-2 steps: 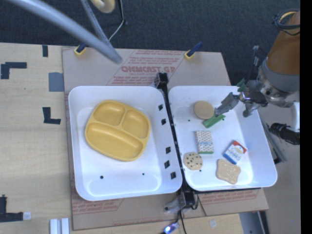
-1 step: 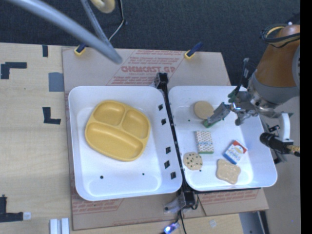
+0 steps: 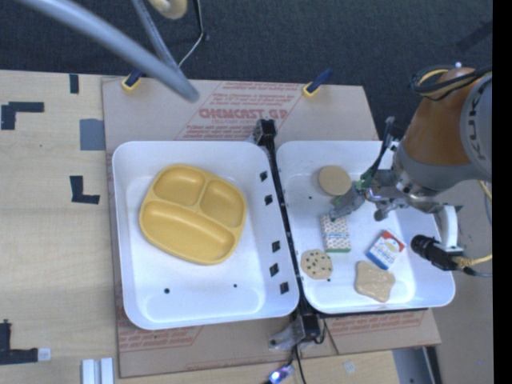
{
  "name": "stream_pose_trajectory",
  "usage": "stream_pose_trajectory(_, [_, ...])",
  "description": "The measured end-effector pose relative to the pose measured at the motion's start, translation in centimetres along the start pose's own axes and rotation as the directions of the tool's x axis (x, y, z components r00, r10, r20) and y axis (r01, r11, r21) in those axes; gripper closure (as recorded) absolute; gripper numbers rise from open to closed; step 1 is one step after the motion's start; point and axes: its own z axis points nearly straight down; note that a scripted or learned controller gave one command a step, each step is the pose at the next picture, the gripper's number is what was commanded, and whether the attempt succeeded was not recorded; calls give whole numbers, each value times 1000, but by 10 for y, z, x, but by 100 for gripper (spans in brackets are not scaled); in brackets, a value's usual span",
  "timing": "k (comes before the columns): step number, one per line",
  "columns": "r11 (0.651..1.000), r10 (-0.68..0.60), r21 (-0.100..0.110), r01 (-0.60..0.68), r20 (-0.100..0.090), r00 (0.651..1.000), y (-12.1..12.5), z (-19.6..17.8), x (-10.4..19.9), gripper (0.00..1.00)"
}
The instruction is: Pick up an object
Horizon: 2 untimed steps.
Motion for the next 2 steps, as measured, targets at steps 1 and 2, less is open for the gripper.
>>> stream_pose_trajectory(1, [1000,-1,0,1,0,1000,0,47,5,0])
stream_pose_trajectory(2, [1000,-3,0,3,-1,1000,1,37,6,100])
